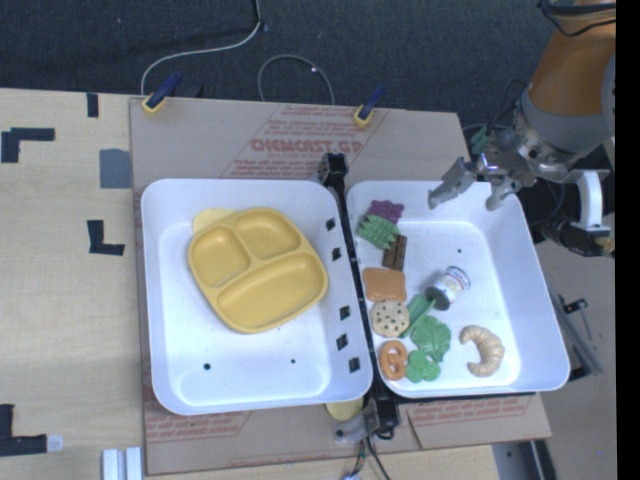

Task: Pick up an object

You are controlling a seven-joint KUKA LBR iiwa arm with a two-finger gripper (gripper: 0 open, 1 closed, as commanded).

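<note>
My gripper point(472, 194) hangs open above the far edge of the right bin point(535, 298), its two grey fingers spread with nothing between them. Below it in that bin lie several toy foods: purple grapes point(384, 210), a green leafy piece point(376, 230), a brown chocolate bar point(396, 252), a slice of toast point(384, 284), a round cracker point(389, 318), a pretzel point(392, 359), green broccoli point(430, 340), a small white jar point(451, 285) and a croissant point(484, 350).
The left bin point(170, 298) holds a yellow divided plate point(258, 267). Black clips run down the wall between the two bins. Blue-and-yellow clamps pin the cardboard sheet at the back, and cables loop behind it.
</note>
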